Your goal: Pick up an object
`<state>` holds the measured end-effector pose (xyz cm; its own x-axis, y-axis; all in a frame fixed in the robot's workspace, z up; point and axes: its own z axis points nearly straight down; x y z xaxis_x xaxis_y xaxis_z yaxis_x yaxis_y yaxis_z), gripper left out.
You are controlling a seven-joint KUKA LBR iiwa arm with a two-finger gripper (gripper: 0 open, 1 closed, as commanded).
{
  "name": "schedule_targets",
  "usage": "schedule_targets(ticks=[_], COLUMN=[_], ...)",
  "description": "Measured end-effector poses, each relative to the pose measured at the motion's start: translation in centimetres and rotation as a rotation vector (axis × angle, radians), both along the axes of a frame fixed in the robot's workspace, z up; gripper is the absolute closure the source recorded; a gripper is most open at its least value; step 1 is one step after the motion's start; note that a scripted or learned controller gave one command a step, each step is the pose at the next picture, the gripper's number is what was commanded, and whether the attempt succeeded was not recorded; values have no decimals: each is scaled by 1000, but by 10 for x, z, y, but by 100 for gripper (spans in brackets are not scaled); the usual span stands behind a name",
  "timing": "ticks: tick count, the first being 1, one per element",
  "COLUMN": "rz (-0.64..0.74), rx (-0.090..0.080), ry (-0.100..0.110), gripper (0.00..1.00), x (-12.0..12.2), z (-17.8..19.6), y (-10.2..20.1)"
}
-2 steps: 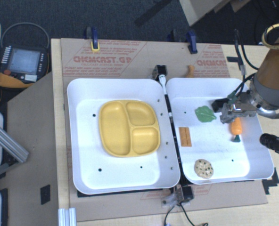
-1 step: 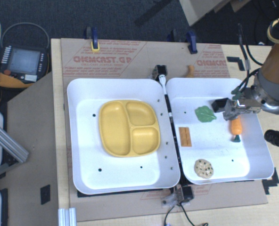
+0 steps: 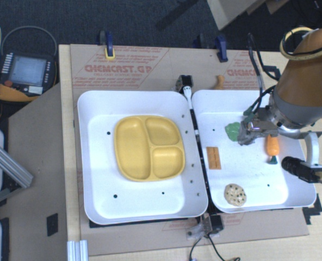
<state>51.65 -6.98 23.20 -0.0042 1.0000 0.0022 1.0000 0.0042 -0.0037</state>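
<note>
While gripper (image 3: 247, 136) state unclear: two bins (image 3: 96, 162), one yellow tray (image 3: 149, 147), one cookie (image 3: 235, 194).

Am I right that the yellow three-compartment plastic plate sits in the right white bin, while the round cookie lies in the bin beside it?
Not quite. The camera view shows the yellow three-compartment plastic plate in the left white bin; the round cookie does lie in the bin beside it, the right one.
</note>
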Motion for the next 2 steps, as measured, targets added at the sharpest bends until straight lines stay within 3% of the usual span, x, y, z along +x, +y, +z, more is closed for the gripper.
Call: schedule_targets(ticks=[1,2], rz=[2,2], rx=[1,1], ry=[0,-1], gripper=[100,100], x=[4,-13], z=[-7,-1], y=[56,112])
